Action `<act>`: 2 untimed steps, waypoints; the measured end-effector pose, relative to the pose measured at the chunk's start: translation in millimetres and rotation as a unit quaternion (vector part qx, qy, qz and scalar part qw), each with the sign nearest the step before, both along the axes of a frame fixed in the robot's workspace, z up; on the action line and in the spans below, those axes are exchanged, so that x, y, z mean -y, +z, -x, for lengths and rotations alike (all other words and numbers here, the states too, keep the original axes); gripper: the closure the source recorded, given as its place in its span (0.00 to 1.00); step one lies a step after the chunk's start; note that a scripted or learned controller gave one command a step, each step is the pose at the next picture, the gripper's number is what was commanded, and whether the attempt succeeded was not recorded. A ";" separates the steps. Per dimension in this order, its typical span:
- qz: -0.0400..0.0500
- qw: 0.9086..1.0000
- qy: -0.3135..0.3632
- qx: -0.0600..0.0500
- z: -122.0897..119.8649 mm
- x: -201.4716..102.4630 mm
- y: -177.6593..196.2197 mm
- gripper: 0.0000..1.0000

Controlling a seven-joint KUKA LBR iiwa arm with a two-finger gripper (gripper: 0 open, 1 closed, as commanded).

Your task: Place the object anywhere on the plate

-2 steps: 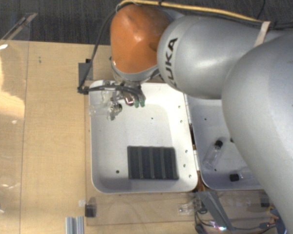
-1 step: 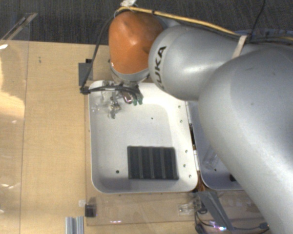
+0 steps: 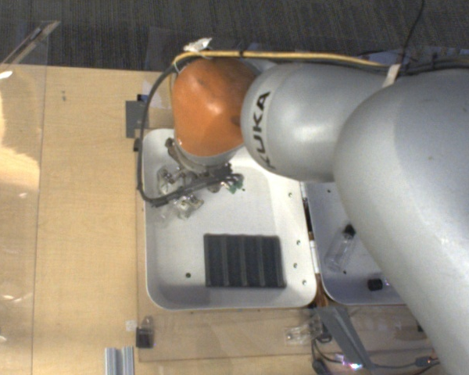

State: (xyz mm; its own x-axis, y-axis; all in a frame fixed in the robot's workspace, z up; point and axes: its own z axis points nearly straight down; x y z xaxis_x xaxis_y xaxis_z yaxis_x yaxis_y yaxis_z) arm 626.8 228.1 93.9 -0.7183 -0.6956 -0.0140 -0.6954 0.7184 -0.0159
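A black ribbed rectangular plate [image 3: 244, 261] lies flat in the front half of the left white bin [image 3: 160, 283]. My gripper [image 3: 189, 187] hangs below the orange wrist band [image 3: 207, 108], over the back left part of that bin, behind the plate and to its left. Its metal parts and cables blur together, and I cannot make out anything held there. A small green spot [image 3: 236, 184] sits at the gripper's right side; I cannot tell what it is. In the right bin [image 3: 340, 291] lies a clear, bottle-like object [image 3: 338, 250].
The big grey arm [image 3: 391, 147] covers most of the right bin and the back right of the view. Two small dark pieces [image 3: 349, 230] [image 3: 374, 285] lie in the right bin. Wooden bench top [image 3: 62, 225] spreads to the left. A small black block [image 3: 144, 337] sits in front of the left bin.
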 end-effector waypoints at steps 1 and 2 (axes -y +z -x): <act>-0.004 1.000 0.007 -0.005 -43.9 2.1 54.0 1.00; -0.005 0.999 0.036 -0.001 -7.2 23.6 -1.6 1.00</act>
